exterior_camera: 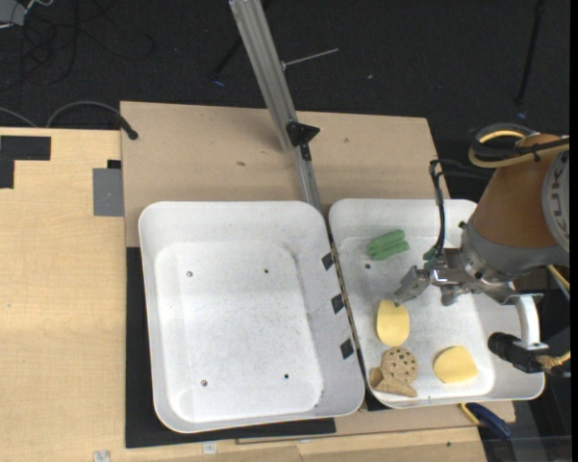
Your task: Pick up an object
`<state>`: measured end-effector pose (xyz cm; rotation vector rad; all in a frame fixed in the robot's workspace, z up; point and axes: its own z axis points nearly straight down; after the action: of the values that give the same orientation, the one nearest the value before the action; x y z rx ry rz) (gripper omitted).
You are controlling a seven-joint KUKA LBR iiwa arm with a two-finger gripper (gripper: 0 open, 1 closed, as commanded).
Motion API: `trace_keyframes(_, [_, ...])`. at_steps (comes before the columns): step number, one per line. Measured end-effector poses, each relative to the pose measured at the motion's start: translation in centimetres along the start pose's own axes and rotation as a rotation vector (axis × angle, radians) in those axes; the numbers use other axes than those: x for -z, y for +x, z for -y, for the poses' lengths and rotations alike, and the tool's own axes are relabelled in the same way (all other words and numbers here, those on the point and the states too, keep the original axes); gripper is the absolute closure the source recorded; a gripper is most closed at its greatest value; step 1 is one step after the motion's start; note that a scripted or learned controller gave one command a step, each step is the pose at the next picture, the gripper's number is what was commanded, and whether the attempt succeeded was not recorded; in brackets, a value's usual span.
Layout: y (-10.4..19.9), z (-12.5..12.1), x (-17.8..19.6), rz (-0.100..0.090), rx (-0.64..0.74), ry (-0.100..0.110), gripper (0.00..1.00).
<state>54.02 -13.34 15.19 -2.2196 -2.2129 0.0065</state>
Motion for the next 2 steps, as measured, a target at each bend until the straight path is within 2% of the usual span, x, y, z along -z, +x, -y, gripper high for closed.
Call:
trace_keyframes(1, [1.0,0.2,-5.4,-0.001,-0.005,0.001,0.00])
trace_keyframes(2, [0.8,-0.1,-3.9,0.001,-0.014,-0.009,1.00])
